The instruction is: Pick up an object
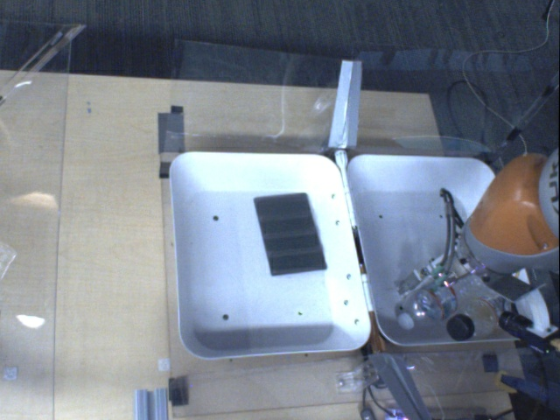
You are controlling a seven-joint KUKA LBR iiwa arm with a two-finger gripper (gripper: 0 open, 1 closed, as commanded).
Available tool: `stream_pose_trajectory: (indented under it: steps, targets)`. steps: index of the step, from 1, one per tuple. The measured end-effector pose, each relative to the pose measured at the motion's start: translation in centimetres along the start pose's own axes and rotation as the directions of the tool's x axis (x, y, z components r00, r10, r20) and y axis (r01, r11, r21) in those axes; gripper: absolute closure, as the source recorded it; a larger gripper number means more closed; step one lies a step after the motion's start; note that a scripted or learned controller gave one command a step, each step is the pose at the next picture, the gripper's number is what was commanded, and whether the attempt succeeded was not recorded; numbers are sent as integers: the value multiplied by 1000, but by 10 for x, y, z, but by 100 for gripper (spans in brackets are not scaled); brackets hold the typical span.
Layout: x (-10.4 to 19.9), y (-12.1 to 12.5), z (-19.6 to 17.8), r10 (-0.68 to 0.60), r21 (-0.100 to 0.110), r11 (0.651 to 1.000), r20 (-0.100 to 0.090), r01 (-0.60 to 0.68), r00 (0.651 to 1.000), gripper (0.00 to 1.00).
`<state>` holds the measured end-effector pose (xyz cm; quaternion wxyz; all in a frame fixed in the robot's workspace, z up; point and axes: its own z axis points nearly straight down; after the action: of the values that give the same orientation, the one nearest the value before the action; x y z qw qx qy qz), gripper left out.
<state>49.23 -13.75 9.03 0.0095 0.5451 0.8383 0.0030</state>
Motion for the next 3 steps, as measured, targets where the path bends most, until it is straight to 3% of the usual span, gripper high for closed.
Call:
stream_pose_trajectory:
  steps: [1, 2, 3]
  targets:
    - [37, 17, 0, 161, -1, 987, -1, -161, 987, 0]
    - [19, 70, 2, 405, 5, 914, -4, -405, 914, 0]
    - [-20, 123, 4, 316, 8, 949, -5, -316, 949, 0]
